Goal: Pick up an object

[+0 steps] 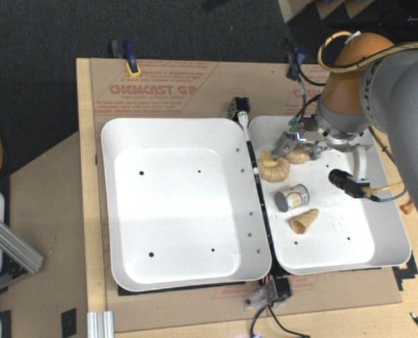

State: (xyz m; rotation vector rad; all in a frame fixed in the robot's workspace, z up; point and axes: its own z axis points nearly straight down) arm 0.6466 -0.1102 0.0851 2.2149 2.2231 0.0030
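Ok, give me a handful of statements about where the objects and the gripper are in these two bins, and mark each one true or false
1. The gripper is over the right bin. True.
2. The grey cylinder lies in the left bin. False: it lies in the right bin.
3. The tan cone-shaped piece lies nearer the camera than the grey cylinder. True.
4. The pale croissant-shaped object sits by the right bin's outer right wall. False: it sits near the divider between the bins.
5. The arm enters from the left. False: from the right.

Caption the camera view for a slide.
KUKA arm's gripper low in right bin by croissant-like pastry, small can and cone.
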